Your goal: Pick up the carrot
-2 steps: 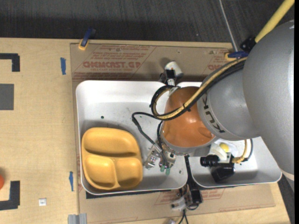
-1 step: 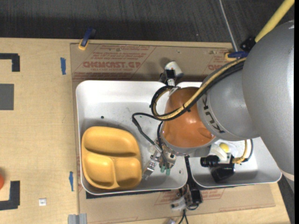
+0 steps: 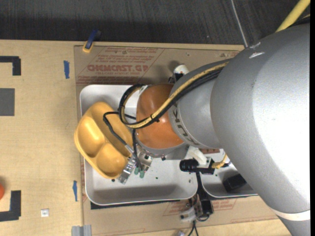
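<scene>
Reaching in from the right, the arm (image 3: 256, 117) hung over the left bin (image 3: 147, 191), its gripper (image 3: 132, 170) beside a yellow tray (image 3: 98, 136); grip state and carrot's position could not be made out.

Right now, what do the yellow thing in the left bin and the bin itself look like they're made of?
The yellow thing looks like molded plastic: smooth, rounded lobes with a soft sheen and one uniform color. It might be rubbery; the picture can't settle that. The left bin looks like thin formed plastic, white, with a rounded rim and glossy floor. It sits on what looks like matte printed cardboard.
</scene>
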### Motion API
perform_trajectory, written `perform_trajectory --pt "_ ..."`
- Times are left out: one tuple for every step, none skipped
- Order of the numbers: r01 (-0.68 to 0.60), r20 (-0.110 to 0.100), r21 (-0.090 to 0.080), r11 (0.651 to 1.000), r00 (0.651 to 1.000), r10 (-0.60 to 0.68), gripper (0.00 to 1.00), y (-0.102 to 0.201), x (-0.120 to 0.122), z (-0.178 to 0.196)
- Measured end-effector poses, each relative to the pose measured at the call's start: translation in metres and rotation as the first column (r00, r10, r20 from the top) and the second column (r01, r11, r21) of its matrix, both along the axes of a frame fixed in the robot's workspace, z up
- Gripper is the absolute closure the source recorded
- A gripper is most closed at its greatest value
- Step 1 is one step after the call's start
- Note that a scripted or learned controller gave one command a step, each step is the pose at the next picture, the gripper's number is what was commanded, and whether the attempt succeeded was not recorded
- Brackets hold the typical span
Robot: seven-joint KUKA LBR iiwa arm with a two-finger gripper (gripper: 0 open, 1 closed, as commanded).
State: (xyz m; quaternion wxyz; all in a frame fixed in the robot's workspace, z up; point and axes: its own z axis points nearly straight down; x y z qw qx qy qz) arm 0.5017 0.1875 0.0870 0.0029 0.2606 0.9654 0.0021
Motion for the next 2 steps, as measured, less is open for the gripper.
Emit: perform_trajectory --pt "0.099 -0.016 -0.006 0.995 0.995 -0.099 0.0 0.037 0.051 0.031" --pt "0.382 -0.005 -0.001 0.924 0.924 -0.382 0.0 0.024 -0.004 0.143"
